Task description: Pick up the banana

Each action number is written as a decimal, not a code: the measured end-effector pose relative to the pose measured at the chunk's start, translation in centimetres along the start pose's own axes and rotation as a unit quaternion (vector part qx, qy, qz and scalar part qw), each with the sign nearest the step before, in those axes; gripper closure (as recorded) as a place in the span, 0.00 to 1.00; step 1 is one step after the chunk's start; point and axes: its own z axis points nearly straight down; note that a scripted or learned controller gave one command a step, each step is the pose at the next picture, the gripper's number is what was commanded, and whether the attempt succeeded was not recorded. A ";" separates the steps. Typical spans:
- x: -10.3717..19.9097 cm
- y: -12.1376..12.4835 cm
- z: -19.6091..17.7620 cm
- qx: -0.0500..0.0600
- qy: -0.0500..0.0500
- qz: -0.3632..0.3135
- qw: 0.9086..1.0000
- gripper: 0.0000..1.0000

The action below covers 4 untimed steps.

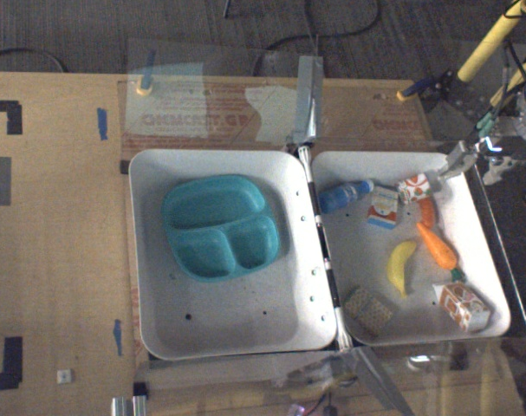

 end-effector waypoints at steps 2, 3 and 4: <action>3.4 -6.9 18.7 -0.004 -0.001 -0.035 0.999 0.00; 3.0 -6.8 17.6 -0.006 -0.004 -0.032 0.999 1.00; 6.4 -5.0 7.4 0.000 0.000 -0.019 1.000 1.00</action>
